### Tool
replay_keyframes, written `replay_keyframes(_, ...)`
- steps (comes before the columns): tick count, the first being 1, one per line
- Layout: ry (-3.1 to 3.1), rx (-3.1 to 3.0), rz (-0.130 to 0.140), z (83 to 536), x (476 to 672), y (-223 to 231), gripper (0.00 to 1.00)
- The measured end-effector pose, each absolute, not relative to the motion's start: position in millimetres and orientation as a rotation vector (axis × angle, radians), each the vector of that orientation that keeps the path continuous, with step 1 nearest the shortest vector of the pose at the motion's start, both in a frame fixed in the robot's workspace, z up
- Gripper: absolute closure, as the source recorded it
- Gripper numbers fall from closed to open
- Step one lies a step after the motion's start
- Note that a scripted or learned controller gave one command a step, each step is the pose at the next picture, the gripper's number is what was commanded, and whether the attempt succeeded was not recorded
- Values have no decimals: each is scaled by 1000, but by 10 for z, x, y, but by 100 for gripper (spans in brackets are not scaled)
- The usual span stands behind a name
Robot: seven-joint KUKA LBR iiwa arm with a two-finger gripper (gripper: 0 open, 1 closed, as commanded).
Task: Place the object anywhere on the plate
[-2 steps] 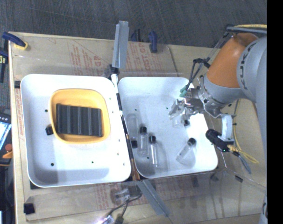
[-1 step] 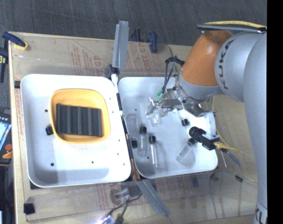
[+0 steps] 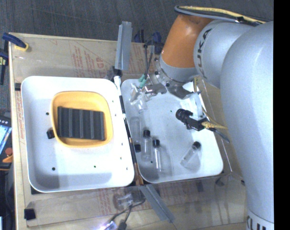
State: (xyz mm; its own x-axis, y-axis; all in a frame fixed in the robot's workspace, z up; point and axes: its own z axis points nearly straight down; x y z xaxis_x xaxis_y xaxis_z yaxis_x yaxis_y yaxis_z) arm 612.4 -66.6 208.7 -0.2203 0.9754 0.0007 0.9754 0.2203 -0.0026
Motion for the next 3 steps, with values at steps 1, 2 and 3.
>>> replay_keyframes(1, -2615, -1740, 2, 2169, 6166, -73, 100)
replay_keyframes(2, -2801, -1413, 4, 1912, 6190, 134, 100)
replay_keyframes(3, -2801, -1414, 4, 1913, 6190, 131, 0)
